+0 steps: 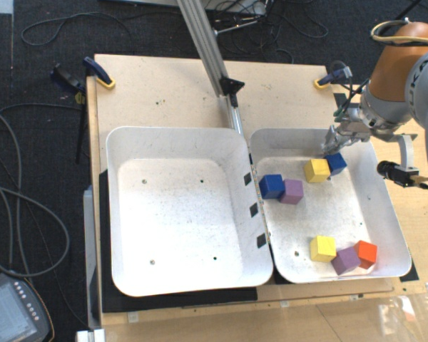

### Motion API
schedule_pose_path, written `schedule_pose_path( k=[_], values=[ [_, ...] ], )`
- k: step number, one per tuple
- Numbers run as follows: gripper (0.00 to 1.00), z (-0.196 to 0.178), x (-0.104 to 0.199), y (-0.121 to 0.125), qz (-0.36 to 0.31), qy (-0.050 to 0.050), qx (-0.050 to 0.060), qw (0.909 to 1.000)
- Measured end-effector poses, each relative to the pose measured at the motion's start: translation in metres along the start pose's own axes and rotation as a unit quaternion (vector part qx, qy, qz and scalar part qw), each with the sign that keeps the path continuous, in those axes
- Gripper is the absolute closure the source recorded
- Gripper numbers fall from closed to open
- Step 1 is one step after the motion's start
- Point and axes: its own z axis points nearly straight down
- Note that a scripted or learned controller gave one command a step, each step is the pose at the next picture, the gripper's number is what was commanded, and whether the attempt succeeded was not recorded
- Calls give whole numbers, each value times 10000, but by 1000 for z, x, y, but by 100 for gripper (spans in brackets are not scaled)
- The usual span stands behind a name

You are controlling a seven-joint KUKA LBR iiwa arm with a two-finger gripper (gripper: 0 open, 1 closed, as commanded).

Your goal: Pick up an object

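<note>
The right bin (385,212) holds several small cubes. At its far side a yellow cube (317,170) touches a blue cube (336,164). My gripper (333,147) hangs just above and behind that blue cube, near the bin's back wall. Nothing shows clearly in its grasp. Toward the bin's left side a second blue cube (272,186) sits against a purple cube (292,191). Near the front edge lie another yellow cube (322,248), a purple cube (344,259) and an orange cube (367,252), close together.
The left bin (128,191) lies beside the right one. A slanted metal bar (207,48) runs from the top down to where the bins meet. Blue-and-yellow clamps (100,73) (332,77) grip the board's back corners.
</note>
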Motion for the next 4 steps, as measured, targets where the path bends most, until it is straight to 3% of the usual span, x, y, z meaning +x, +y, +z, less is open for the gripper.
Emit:
schedule_pose_path(
  k=[2, 4],
  values=[
    [100, -92, 3, -5, 14, 14, 16, 10000],
    [100, -75, 99, -44, -8, 35, 67, 10000]
  ],
)
